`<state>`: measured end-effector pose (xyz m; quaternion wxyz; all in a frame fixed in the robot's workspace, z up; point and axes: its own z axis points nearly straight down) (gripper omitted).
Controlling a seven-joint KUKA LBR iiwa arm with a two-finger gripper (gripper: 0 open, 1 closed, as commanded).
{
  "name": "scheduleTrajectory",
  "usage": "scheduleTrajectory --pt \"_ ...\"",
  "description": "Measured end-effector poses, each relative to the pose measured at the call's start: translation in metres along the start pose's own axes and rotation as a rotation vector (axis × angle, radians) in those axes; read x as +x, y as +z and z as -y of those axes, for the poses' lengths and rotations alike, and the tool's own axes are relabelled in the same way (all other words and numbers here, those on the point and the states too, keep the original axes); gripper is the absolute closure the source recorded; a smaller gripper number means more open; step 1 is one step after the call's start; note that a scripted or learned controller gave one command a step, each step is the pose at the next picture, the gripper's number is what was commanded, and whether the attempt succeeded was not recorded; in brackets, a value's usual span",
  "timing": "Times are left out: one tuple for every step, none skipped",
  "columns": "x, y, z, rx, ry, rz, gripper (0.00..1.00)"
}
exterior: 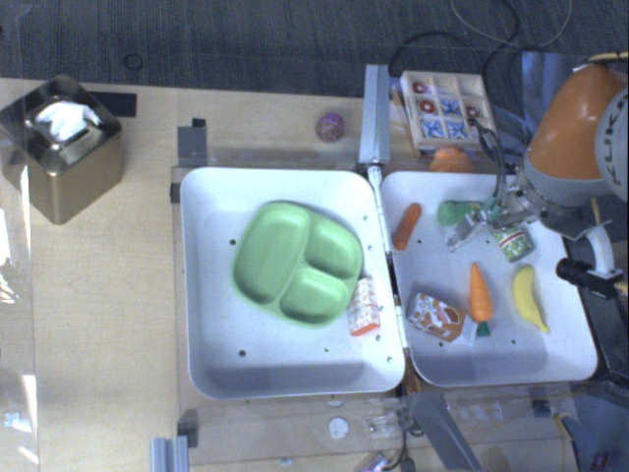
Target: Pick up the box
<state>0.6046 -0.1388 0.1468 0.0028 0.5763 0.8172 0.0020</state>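
A small white and red box (364, 308) lies in the left bin (211, 362), by its right wall and touching the edge of a green divided plate (298, 262). A brown and orange box-like packet (435, 316) lies in the right bin (570, 362), near its front left. My gripper (464, 231) hangs low over the back middle of the right bin, between a green item (455, 210) and a small can (515, 244). It is well apart from both boxes, and nothing shows in its grasp.
The right bin also holds an orange sausage-like piece (406, 226), a carrot (479, 293) and a banana (529, 298). A patterned tile box (444, 109) and a purple ball (330, 126) sit behind the bins. A tissue holder (64, 150) stands far left.
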Motion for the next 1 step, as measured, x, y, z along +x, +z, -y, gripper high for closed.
scheduleTrajectory --pt "0.0413 -0.0351 -0.0133 -0.004 -0.299 0.002 0.00"
